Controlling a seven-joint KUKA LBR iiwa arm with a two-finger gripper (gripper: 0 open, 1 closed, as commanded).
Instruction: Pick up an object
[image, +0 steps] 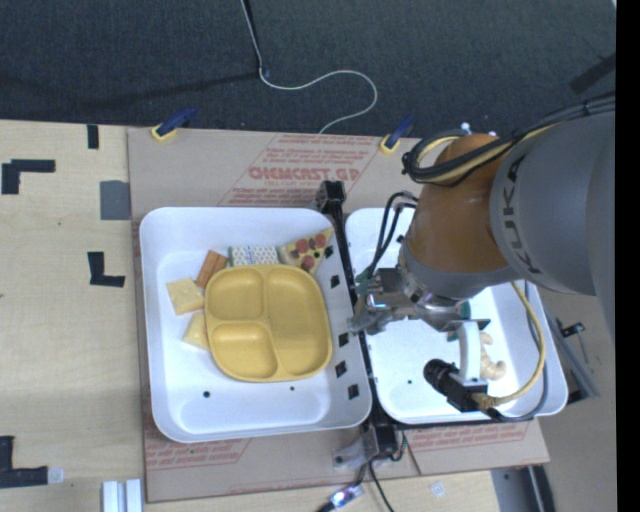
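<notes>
gripper (383, 306) hangs low at the wall between the bins, open or closed, can't tell. yellow plate (268, 322) fills the left bin (160, 330), well aside. risk: it clips that wall and grabs nothing.

The left bin (170, 240) sits against the right bin (400, 380). In the left bin a plate (268, 322) lies near the middle. Small pieces (185, 297) crowd its rim from 9 to 1 o'clock, some perhaps tucked under it. The arm (470, 220) hangs over the right bin.

Two white bins (250, 405) (400, 372), one yellow plate (268, 322)
</notes>
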